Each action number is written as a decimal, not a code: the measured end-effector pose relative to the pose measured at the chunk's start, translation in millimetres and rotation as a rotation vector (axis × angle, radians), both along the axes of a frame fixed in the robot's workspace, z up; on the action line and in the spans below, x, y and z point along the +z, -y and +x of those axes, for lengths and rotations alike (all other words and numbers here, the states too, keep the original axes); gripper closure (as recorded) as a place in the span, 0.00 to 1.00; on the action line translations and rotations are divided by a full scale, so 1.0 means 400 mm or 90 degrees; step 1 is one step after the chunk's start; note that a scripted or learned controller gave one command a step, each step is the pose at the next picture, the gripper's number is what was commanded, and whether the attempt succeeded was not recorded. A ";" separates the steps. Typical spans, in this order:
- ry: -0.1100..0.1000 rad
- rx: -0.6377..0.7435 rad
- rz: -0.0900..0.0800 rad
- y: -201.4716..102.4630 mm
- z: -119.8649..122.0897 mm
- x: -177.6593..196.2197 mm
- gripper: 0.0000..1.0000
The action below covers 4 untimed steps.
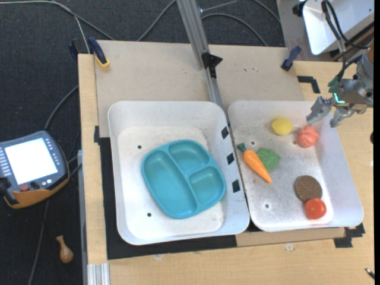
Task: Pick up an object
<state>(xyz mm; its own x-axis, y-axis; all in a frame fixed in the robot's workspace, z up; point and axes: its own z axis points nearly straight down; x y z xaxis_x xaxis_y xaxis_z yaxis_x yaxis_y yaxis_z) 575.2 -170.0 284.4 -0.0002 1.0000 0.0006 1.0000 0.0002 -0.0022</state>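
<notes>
While the blue plate (184, 177) fills the left bin (127, 114), the pickable things lie in the right bin (350, 203): a carrot (258, 165) with its long axis running far-left to near-right, touching a green piece (270, 157), then a yellow lemon (282, 126), a brown disc (308, 187), a tomato (315, 208) and a pink lump (307, 137). The gripper (329, 114) hangs at the far right with fingers spread, nothing between them. The pink lump sits just near-left of it, hard by the bin's right wall, with more open room on its left.

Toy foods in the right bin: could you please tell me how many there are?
6: yellow lemon and pink piece at the far end, carrot with green piece mid-left, brown patty and tomato nearest. None looks hidden.
</notes>
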 end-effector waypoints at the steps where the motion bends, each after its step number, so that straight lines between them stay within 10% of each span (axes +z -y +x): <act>1: 0.001 0.000 0.000 0.000 0.001 0.002 0.00; 4: -0.003 0.000 0.001 -0.013 -0.022 -0.348 0.00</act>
